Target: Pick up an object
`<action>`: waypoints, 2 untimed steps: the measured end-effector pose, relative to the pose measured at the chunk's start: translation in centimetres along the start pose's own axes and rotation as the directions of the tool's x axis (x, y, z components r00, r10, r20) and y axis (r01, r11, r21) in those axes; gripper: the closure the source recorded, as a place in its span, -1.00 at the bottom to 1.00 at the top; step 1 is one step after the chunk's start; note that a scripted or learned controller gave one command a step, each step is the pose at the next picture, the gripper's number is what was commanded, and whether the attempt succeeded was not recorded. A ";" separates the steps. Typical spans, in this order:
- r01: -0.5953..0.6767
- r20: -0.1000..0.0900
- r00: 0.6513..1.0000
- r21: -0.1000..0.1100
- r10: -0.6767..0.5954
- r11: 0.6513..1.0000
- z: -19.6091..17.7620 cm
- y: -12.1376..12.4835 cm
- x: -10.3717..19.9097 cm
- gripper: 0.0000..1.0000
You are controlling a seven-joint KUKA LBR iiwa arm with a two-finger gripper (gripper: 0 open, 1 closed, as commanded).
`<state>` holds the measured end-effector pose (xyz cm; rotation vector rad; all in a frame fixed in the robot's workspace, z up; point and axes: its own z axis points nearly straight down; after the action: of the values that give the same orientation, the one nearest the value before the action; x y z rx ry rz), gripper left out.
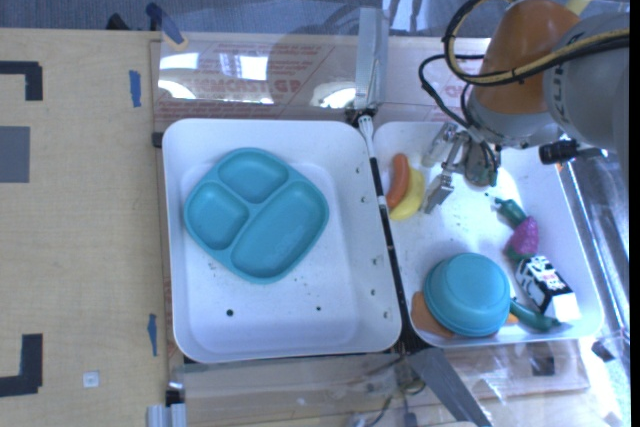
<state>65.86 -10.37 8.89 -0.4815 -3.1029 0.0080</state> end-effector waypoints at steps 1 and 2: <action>-0.027 0.007 1.000 -0.002 0.027 1.000 0.1 -11.0 0.9 -1.00; -0.162 0.006 0.987 -0.008 0.162 0.987 0.1 -9.9 1.2 -1.00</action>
<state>61.67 -19.41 8.80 -0.7344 -3.0611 -0.0012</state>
